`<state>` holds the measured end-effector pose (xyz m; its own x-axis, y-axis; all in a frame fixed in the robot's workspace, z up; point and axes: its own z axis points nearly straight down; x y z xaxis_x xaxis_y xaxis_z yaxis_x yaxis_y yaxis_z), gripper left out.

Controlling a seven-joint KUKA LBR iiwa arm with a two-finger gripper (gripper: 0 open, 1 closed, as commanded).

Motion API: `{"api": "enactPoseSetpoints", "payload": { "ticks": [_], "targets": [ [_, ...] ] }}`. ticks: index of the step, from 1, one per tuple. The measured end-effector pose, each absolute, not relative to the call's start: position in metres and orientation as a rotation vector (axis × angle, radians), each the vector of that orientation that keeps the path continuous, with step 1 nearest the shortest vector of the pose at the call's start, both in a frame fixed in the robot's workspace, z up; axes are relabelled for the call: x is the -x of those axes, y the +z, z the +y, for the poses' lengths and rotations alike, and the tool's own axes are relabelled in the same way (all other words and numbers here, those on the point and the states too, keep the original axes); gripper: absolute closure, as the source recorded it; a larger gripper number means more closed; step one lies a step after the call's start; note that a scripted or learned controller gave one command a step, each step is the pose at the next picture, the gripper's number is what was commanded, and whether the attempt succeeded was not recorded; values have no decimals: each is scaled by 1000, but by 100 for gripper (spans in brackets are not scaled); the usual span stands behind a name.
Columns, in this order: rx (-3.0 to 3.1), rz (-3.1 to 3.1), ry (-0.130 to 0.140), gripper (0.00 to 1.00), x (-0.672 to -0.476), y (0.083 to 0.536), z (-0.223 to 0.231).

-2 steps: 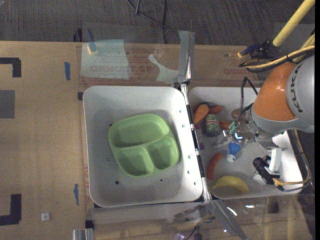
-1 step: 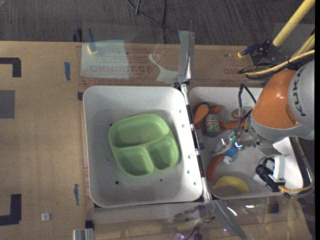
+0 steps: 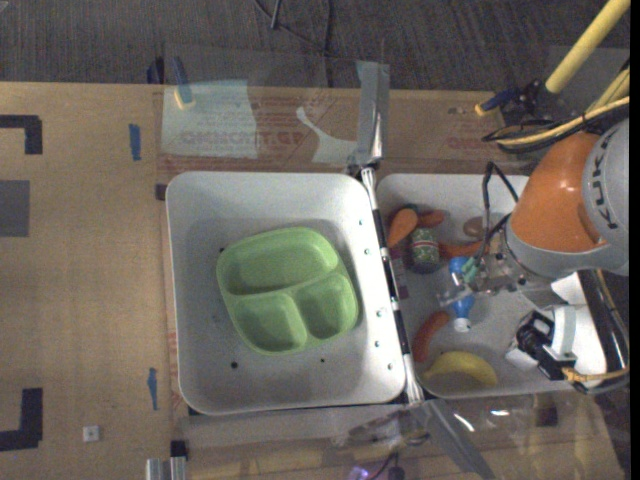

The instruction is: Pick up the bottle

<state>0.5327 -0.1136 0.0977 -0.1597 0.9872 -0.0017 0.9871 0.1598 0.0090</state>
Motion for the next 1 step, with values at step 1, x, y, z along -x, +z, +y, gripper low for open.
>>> {"api": "enactPoseSetpoints", "payload": {
  "ticks": [1],
  "targets": [
    [-2088,2345,0,100,-575,185,-84]
  ]
}}
